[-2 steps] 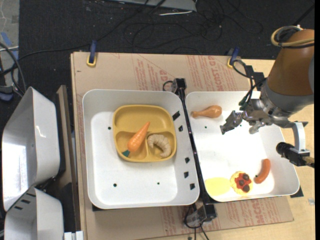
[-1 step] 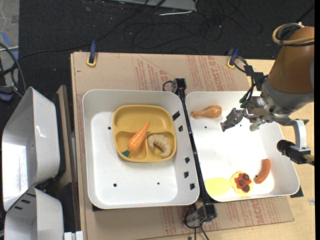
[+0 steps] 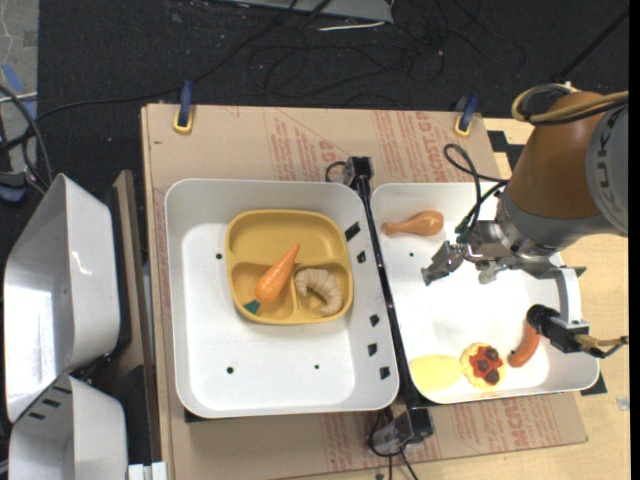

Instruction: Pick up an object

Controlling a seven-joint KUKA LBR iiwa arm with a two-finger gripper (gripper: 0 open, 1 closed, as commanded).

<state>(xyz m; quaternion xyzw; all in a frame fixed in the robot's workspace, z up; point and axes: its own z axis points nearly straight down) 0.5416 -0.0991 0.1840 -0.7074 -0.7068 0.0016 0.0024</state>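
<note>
My gripper point(image 3: 463, 270) hangs over the middle of the right bin point(image 3: 405, 298), open, with nothing between its fingers. A toy chicken drumstick point(image 3: 415, 225) lies just up and to the left of it, apart from the fingers. Toward the bin's front right lie an orange-red sausage point(image 3: 524, 348), a small yellow piece topped with red and dark bits point(image 3: 484, 362), and a flat pale yellow slice point(image 3: 436, 372). In the left bin point(image 3: 200, 348) a yellow divided plate point(image 3: 262, 230) holds an orange carrot point(image 3: 277, 273) and a pale shrimp point(image 3: 321, 288).
The grey arm with its orange band point(image 3: 555, 158) reaches in over the right bin's far right corner. Black clips run along the wall between the bins point(image 3: 372, 258). White tubs point(image 3: 55, 278) stand off the bench at the left.
</note>
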